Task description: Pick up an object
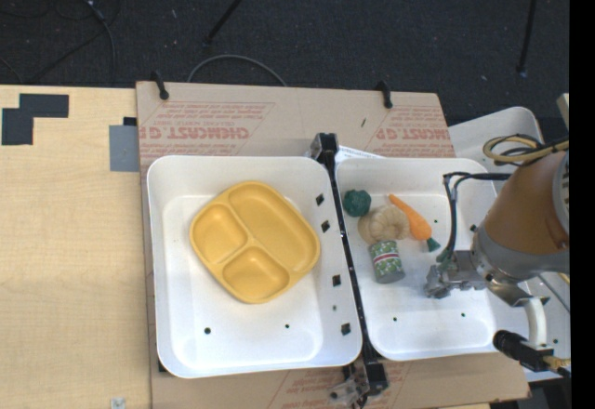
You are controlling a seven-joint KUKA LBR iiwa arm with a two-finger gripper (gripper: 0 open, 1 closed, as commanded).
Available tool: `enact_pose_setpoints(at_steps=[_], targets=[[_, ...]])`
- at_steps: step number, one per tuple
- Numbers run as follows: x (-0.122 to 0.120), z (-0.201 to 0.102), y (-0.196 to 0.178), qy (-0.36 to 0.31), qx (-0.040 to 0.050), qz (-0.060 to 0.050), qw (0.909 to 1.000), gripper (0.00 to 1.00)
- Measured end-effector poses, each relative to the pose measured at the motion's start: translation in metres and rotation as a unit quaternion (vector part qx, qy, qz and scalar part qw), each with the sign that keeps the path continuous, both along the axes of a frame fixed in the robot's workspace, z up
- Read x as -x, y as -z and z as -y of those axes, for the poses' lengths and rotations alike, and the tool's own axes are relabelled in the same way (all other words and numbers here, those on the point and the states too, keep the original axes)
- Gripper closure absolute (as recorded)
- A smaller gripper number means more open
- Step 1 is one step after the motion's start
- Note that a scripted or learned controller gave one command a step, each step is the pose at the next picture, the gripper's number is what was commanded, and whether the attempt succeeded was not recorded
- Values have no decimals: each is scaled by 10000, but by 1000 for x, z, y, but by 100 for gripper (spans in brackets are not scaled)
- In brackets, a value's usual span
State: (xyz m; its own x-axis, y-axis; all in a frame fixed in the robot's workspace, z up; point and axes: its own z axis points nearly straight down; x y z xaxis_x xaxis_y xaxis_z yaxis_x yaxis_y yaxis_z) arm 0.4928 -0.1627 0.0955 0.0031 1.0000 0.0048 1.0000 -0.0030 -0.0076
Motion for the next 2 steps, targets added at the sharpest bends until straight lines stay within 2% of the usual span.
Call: enact_pose_setpoints(at_steps=[1, 2], targets=[[0, 5, -40, -4, 19, 19, 10000, 100], [1, -4, -94, -29, 19, 28, 10000, 100]])
